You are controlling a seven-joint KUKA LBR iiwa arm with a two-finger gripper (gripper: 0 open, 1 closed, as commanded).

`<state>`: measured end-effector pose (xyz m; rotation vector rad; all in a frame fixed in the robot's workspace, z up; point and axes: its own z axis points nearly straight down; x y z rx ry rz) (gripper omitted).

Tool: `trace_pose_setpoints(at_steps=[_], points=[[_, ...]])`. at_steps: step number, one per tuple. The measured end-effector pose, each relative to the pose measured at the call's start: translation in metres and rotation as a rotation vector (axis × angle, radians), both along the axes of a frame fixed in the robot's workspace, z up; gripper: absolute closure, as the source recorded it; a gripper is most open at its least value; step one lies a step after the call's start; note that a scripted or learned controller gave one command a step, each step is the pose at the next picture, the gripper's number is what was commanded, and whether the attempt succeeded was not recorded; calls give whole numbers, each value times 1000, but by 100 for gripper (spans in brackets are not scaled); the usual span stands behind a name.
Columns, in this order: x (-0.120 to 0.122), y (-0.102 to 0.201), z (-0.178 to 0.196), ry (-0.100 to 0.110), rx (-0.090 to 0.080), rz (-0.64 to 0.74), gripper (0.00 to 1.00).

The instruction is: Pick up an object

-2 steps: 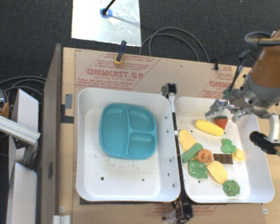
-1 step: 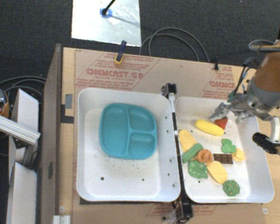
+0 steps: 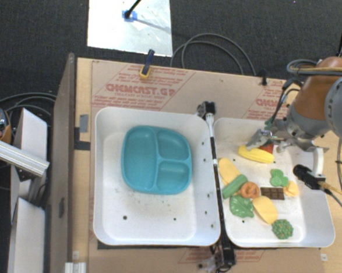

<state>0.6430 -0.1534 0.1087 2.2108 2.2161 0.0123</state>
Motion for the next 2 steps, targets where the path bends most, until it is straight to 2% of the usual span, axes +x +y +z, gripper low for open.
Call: trace_pose_setpoints(at_steps=[1,2], points=[[-79,0,-21,2,-2,-2,0],[-55,-25,35,5,-1,-2,0]])
